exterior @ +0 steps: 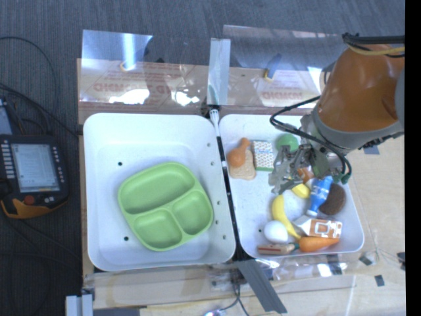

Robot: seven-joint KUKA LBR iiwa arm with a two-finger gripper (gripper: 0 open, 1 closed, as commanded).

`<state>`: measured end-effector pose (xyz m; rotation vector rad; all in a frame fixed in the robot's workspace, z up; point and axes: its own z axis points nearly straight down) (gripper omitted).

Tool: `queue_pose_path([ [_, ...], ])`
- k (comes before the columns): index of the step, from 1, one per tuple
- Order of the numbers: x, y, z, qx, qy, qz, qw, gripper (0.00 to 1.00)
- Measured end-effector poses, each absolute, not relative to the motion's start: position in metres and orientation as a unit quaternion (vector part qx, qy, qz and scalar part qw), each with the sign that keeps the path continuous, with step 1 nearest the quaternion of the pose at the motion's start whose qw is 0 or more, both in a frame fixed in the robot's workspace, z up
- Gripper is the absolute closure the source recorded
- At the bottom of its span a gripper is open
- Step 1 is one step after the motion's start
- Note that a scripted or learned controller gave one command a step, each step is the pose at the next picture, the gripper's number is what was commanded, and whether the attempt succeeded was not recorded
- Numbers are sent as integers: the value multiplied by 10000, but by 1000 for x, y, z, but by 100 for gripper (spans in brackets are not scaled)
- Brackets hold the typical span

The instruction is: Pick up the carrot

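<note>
Hovering over the cluttered right bin (250, 236)

The gripper (287, 171) hung among the toys, apparently positioned to descend; whether its fingers were open could not be told. The carrot (318, 243) lay apart, near the front wall beside a banana (281, 210).

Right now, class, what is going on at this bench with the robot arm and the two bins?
The grey and orange arm reaches in over the right bin, which is crowded with toy food. Its gripper hangs among the items in the middle of that bin, above the banana. The carrot it should pick up lies untouched by the near rim, beside an egg. The left bin holds a green divided plate.
</note>
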<state>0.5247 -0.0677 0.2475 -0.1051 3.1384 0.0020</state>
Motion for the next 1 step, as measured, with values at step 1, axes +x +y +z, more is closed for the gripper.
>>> queue_pose_path([
  [1, 539, -28, 209, -1985, 9801, 9, -4, 100],
])
